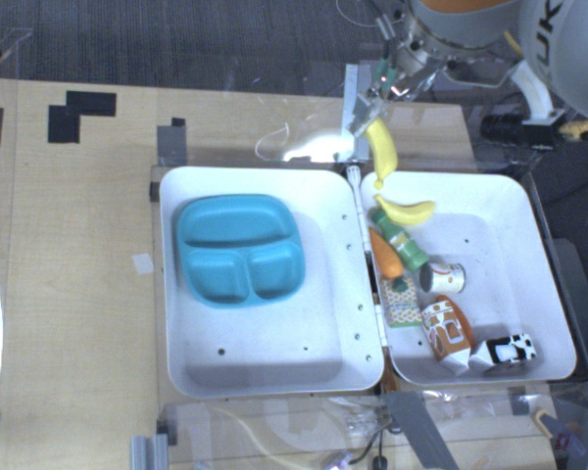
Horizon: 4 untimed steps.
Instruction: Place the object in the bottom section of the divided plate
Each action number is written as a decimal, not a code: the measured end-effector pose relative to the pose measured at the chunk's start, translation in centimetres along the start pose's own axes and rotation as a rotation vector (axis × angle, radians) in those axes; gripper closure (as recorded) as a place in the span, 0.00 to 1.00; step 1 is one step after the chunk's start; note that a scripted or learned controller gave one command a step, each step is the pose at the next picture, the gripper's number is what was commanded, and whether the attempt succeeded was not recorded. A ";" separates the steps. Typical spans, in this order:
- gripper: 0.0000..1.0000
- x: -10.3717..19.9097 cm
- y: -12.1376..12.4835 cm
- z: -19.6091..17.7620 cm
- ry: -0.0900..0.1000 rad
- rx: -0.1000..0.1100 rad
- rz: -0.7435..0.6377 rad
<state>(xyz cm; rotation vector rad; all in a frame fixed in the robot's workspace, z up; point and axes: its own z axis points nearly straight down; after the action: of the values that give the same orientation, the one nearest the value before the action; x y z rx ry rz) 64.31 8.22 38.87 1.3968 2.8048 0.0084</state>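
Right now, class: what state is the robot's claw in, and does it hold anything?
Claw: shut on the banana, which hangs from it above the top edge of the right bin.

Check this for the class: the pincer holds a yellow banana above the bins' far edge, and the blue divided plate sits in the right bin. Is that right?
One detail is wrong. The blue divided plate sits in the left bin, not the right, as the camera view shows. The rest stands: the pincer holds a yellow banana above the bins' far edge.
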 end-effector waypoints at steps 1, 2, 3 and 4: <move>1.00 4.1 -1.5 1.6 0.003 0.002 -0.349; 1.00 8.5 -2.8 23.2 0.005 0.005 -0.262; 0.00 8.4 -2.8 23.1 0.004 0.003 -0.260; 0.00 12.3 -2.7 28.6 -0.010 -0.019 -0.377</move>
<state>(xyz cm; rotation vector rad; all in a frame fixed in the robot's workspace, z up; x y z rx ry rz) 55.07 16.47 10.22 0.8418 2.9993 0.0254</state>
